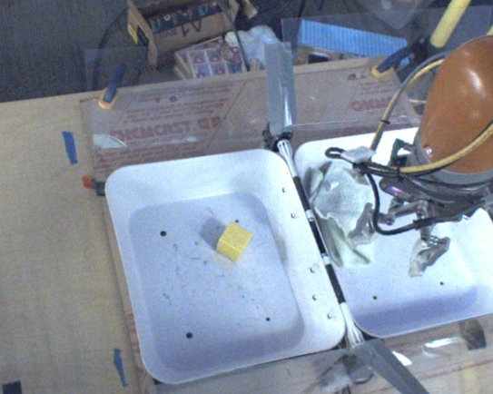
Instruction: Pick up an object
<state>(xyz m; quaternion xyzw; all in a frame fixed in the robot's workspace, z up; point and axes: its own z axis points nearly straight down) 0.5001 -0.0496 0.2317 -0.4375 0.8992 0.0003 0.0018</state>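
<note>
The fingers (pixel 394 212) are seen low in the right bin (pixel 481 294), under the orange band (pixel 469 103) of the arm, but they are dark and mixed with cables, so it cannot be told how far they are opened or whether anything is held between them. Just beside them, on their left, a crumpled pale cloth or plastic piece (pixel 340 210) is lying against the left wall of this bin; if it is touched by them cannot be decided. A small shiny, transparent-looking object (pixel 428 253) is found a little lower, on the floor of the same bin and near the gripper. A black cable loop (pixel 351 159) is hanging from the wrist over the cloth.

In the left bin (pixel 158 342) a yellow block (pixel 233 241) is resting alone near the middle, well apart from the arm. Both bins are placed side by side on the wooden counter (pixel 37 269), their edges touching.
</note>
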